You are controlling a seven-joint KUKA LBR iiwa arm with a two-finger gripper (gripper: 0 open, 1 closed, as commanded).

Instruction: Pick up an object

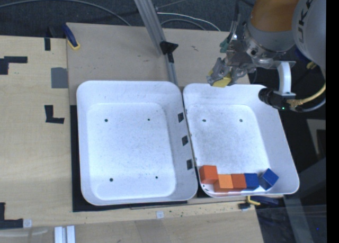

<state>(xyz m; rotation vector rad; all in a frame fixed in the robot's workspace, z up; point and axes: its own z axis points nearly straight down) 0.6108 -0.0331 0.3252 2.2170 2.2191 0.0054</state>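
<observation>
The gripper (226, 73) hangs raised over the right white bin's (278, 146) far rim, fingers clenched on a small yellow block (222, 81). The pick looks done (orange and blue blocks (238, 180) remain at the near wall).

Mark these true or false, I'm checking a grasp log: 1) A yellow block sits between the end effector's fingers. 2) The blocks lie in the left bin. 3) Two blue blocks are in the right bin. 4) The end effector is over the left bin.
1) True: the end effector holds a yellow block.
2) False: the orange blocks and blue blocks lie in the right bin.
3) True.
4) False: it is above the right bin's far rim.
</observation>
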